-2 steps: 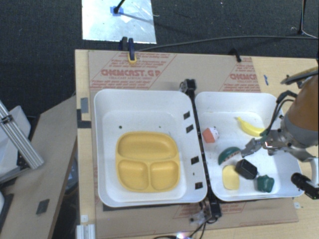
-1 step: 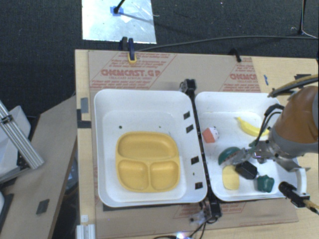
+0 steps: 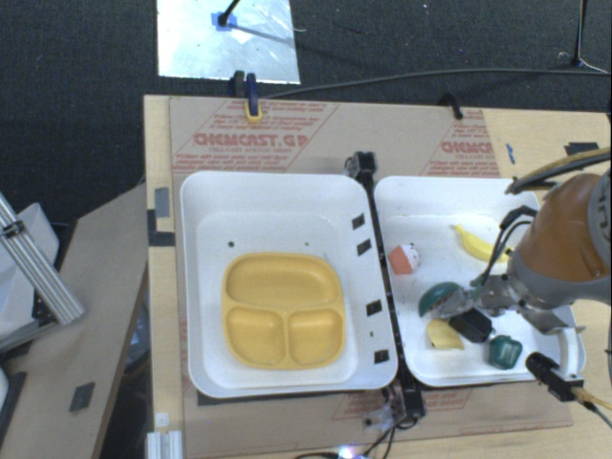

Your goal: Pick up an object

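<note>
Big picture first: the bench (image 3: 287, 127) carries two white bins, and the left bin (image 3: 206, 256) holds a yellow divided plate (image 3: 283, 309) sitting square in the middle, well apart from the action. Over to the right bin (image 3: 421, 199), where the grey arm (image 3: 564, 247) comes in from the right and bends down low over the near half. The gripper (image 3: 466, 316) hangs just over the floor of that bin with its dark tip crowding a small cluster, and whether anything is between its tips I cannot tell from this angle. Right at that tip sits a dark green rounded piece (image 3: 438, 296), just to its left and a touch farther back; a pale yellow wedge (image 3: 443, 335) lies just in front of it, and a small green object (image 3: 505, 352) rests to the tool's right. My read: the green rounded piece is the likeliest target. The banana (image 3: 471, 241) lies farther back, long axis slanting from back-left to front-right, and the little orange-and-white ball (image 3: 404, 258) sits near the divider.
</note>
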